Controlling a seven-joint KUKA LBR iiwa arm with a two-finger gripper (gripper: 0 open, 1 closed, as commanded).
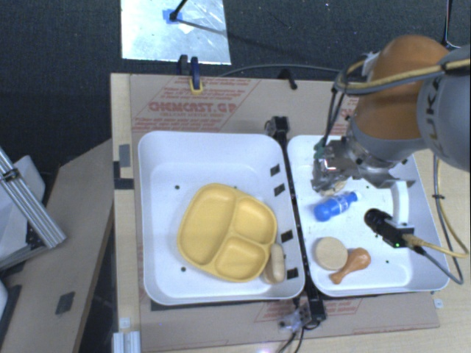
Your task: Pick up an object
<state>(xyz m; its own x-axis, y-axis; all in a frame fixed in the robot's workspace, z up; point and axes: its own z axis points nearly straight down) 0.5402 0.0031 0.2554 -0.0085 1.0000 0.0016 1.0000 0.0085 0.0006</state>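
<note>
Camera view, right white bin (383, 274): I log one small blue plastic bottle (335, 205) on its side, long axis left-right, just near of my grey gripper (329, 169), whose opening I cannot tell; round tan disc (330, 253) and brown toy drumstick (351, 263) lie nearer

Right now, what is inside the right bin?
A blue bottle, a round tan disc and an orange-brown drumstick-shaped piece lie in the right bin. The arm covers the bin's far part, so anything under it is hidden.
</note>
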